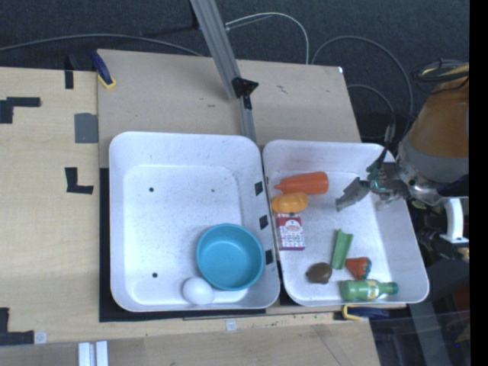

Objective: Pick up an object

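My gripper reaches in from the right over the right bin, above bare white floor. An orange carrot lies to its left, with a small orange-yellow fruit just below that. A red and white packet lies near the bin's left wall. Below the gripper a green stick stands on the floor. Along the front wall sit a brown lump, a red piece and a green bottle. Nothing shows at the gripper's tip.
The left bin holds a blue bowl and a white ball near its front wall. A grey pole slants down to the divide between the bins. Cables lie behind the right bin.
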{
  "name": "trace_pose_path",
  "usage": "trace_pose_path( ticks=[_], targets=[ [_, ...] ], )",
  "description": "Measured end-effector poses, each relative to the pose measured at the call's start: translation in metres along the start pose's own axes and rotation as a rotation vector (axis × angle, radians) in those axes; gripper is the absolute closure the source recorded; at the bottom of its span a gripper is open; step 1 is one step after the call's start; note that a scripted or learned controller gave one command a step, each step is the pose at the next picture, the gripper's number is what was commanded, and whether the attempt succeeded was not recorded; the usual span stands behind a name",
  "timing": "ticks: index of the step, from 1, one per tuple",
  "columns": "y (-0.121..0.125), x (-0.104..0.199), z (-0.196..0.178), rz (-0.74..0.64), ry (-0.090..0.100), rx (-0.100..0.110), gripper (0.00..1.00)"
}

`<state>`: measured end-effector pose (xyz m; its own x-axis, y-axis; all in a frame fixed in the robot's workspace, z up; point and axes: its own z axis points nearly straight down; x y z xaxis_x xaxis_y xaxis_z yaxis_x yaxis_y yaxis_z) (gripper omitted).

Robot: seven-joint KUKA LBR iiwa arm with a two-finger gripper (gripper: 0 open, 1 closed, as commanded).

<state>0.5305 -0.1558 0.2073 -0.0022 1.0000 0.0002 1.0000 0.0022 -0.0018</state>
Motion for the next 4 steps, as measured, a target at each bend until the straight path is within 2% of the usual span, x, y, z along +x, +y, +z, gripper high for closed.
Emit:
trace_pose_path(
  ticks=[1, 3, 4],
  targets=[
    [0.0, 0.0, 0.0, 0.0, 0.0, 0.0, 0.0],
    [-0.011, 0.004, 0.115, 0.001, 0.001, 0.006, 0.0],
    [-0.01, 0.005, 0.102, -0.001, 0.001, 0.003, 1.0]
  ],
)
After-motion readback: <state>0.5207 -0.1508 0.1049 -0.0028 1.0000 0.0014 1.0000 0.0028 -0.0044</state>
